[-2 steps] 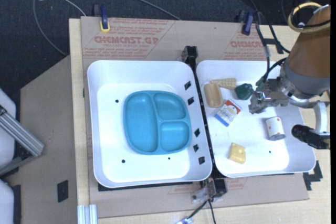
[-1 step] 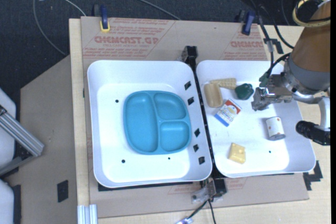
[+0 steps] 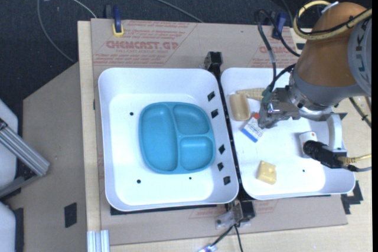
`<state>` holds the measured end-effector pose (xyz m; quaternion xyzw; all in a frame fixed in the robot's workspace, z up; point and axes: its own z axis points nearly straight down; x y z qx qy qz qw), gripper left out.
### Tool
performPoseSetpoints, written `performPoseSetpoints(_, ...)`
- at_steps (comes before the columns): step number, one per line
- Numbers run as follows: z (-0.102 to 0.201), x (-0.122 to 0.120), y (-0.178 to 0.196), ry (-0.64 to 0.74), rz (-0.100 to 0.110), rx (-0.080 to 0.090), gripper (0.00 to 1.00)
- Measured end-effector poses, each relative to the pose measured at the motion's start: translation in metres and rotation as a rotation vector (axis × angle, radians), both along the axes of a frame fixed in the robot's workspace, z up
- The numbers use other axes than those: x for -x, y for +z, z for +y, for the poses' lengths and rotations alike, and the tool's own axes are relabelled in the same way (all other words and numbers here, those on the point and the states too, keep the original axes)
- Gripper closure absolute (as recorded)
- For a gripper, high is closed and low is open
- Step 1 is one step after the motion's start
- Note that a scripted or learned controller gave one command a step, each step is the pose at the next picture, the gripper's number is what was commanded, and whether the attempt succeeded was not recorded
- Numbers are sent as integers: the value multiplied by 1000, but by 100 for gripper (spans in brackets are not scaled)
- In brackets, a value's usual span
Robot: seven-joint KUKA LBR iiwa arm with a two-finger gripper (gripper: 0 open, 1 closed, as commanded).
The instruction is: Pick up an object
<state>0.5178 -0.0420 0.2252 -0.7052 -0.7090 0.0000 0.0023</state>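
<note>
1. Camera view, left half: left bin (image 3: 112, 97) bearing a blue divided plate (image 3: 176, 137) at its centre, well apart from the arm.
2. Camera view, right half: right bin (image 3: 307, 186) carrying a tan block (image 3: 238, 107) at 10 o'clock, a small yellow piece (image 3: 267, 172) at 6 o'clock and a blue-white-red packet (image 3: 253, 129) left of centre.
3. Gripper (image 3: 267, 117) low over the right bin, coming in from 3 o'clock under the grey and orange arm (image 3: 331, 50), tip just beside the packet at its 2 o'clock edge.
4. Opening of the pincer: cannot tell, hidden by the wrist body from above; contact with the packet likewise unclear.
5. Likely target, as a judgement: the packet, closest to the tip; the tan block near at 10 o'clock.
6. Risks: thin, flat packet slipping out on the lift; an off-centre close catching only a corner; a nudge shoving it toward the bin wall at 9 o'clock; a brush against the tan block pushing it aside.
</note>
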Motion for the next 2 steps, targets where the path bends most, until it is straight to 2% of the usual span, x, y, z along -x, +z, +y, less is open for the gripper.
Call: performPoseSetpoints(2,91,-5,1,-1,-4,2,100)
